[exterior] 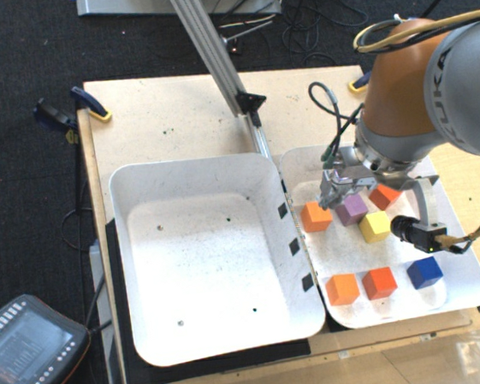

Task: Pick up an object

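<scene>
camera view | grey-and-orange arm's pincer [336, 191] low in right shallow white bin [458, 291], opening unreadable | just beside small purple cube [352, 208], orange cube [315, 217], yellow cube [375, 226] | blue cube [424, 272] near front | pale wooden table [171, 117] beneath

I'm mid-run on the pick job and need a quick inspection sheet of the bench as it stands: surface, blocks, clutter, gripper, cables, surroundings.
Surface: wooden bench bearing the left bin and the right bin side by side.
Job's things: all in the right bin. Near the gripper: orange block, purple block, yellow block, and a red-orange block partly under the arm. Front row: orange block, red block, blue block.
Clutter: nothing seen in the bins.
Grippers: gripper low over the cluster of blocks; finger state cannot be told.
Cables: black cable looping by the wrist; yellow cable over the arm.
Surroundings: metal pole, clamps at the bench corners, teach pendant on the floor.
</scene>
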`<state>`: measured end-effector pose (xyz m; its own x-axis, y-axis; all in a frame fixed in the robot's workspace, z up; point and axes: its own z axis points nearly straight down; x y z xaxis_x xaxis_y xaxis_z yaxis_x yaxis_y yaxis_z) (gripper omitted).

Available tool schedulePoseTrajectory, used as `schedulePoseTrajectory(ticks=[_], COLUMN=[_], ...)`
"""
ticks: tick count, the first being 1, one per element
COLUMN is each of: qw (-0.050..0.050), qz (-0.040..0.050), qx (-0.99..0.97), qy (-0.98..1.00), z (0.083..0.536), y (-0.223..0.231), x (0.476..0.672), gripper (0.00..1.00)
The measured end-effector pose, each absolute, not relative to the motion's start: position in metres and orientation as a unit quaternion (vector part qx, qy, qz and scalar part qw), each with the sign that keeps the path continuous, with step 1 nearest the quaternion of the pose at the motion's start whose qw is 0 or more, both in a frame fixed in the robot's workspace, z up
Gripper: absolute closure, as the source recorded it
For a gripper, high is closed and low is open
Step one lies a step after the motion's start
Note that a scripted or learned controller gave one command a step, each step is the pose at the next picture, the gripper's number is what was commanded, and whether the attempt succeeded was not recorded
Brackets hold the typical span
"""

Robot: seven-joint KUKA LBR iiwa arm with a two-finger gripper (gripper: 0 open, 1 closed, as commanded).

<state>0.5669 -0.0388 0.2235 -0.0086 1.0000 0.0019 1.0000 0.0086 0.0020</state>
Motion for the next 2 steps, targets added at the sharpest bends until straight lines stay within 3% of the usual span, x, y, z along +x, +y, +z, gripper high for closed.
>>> schedulePoseTrajectory(ticks=[2], qw=[-0.001], qz=[0.0002], qx=[0.704], qy=[0.710], z=[0.212], y=[0.066], x=[0.560], gripper=[1.00])
